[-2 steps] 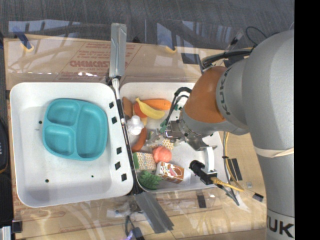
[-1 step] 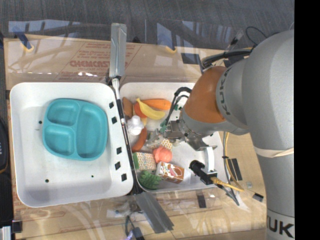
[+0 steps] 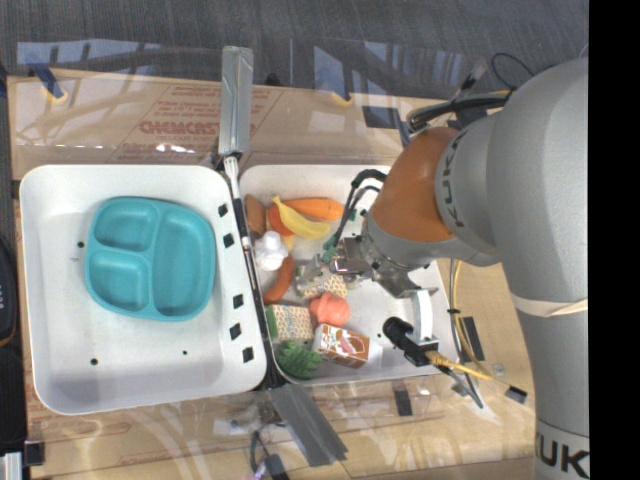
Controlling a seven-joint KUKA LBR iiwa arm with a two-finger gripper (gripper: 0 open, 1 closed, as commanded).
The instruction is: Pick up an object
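The right bin (image 3: 330, 178) holds a pile of toy food: a yellow banana (image 3: 300, 223), an orange carrot (image 3: 318, 208), a white garlic-like piece (image 3: 268, 252), a reddish sausage (image 3: 280, 280), a red tomato (image 3: 330, 308), a small brown-and-white carton (image 3: 342, 346), a green leafy piece (image 3: 298, 360) and a patterned block (image 3: 290, 321). My gripper (image 3: 325, 268) hangs low over the middle of the pile, just above the tomato and right of the sausage. Its tips are lost among the objects.
The left bin (image 3: 50, 268) holds a teal divided plate (image 3: 150, 258). A grey divider strip (image 3: 236, 103) runs up between the bins. The arm's orange band (image 3: 425, 198) and grey body cover the right bin's right side. Cables lie at the lower right.
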